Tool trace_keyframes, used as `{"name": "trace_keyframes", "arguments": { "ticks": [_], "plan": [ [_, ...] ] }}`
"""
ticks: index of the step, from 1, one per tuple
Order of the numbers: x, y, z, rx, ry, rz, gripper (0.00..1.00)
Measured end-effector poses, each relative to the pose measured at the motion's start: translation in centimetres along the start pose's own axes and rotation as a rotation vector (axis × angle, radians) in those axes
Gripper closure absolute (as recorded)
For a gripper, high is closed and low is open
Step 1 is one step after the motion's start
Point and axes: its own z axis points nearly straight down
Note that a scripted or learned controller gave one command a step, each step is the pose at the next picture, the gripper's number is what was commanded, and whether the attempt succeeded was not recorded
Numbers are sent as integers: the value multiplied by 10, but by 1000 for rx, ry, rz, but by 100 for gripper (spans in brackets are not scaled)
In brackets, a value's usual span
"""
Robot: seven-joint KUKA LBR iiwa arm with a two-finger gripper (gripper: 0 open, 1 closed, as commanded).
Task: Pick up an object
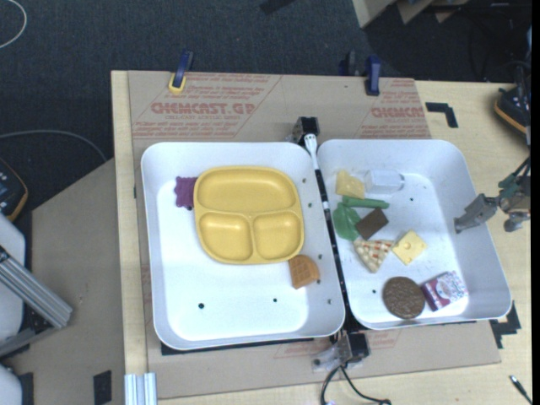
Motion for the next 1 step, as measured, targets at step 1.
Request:
{"name": "trace_keyframes", "arguments": {
  "ticks": [1],
  "plan": [
    [0,3,-6,-12,-4,-4,0]
  ]
}}
